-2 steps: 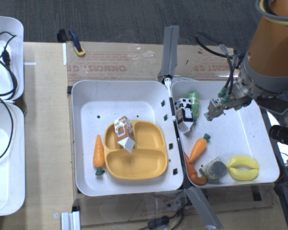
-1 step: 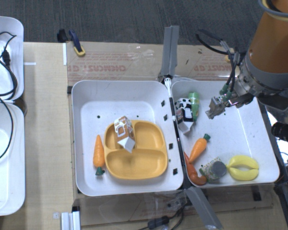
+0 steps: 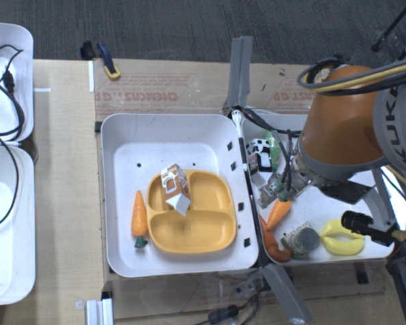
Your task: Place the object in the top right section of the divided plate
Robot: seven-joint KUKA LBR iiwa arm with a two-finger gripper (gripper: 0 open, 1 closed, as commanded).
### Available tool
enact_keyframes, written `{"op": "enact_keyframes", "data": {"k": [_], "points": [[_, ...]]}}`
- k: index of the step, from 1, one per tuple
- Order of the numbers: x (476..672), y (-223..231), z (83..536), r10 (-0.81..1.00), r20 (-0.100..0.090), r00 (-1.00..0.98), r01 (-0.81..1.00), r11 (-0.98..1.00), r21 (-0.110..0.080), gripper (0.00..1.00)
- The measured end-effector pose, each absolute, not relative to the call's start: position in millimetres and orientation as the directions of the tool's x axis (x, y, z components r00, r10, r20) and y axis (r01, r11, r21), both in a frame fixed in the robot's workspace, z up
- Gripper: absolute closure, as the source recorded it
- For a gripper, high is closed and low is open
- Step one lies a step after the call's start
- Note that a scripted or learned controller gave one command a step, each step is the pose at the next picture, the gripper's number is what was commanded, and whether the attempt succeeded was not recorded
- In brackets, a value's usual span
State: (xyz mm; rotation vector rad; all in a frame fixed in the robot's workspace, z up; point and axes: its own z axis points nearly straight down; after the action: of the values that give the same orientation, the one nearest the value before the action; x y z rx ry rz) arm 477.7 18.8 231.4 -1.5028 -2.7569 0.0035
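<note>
I am reaching in from the right, my orange band and wrist hanging over the right bin [image 3: 365,259] and hiding much of its far half. My jaws [image 3: 279,189] are pointing down at that bin's left side, just above the broad end of a carrot [image 3: 278,213] that is lying tilted on the bin floor. The tips seem to be touching or nearly touching the carrot, but my own wrist and the cables are cluttering that spot, so I cannot tell how far the jaws are parted or whether anything is sitting between them.

Near the carrot, toward the bin's near edge, a small round jar-like thing [image 3: 303,239] is lying beside a reddish-orange piece [image 3: 277,250] that I cannot make out. A banana [image 3: 343,239] is lying to their right, partly cut off by a black part of my rig. Behind my jaws a black-and-white carton [image 3: 260,156] and something green [image 3: 276,151] are half hidden.

In the left bin [image 3: 122,181] the yellow divided plate [image 3: 196,232] is sitting near the middle. A small printed carton [image 3: 176,187] is lying tilted over the plate's far left section, reaching onto the divider. A second carrot [image 3: 139,217] is lying just left of the plate, on the bin floor, its green end pointing near.

The tabletop [image 3: 61,181] is carrying both bins, with a blue clamp [image 3: 107,59] at its far edge.
</note>
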Motion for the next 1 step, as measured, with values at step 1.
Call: {"op": "enact_keyframes", "data": {"k": [1], "points": [[478.6,91.1,355.3,0.911,-0.002,-0.412,0.911,0.412,-0.001,1.0]]}}
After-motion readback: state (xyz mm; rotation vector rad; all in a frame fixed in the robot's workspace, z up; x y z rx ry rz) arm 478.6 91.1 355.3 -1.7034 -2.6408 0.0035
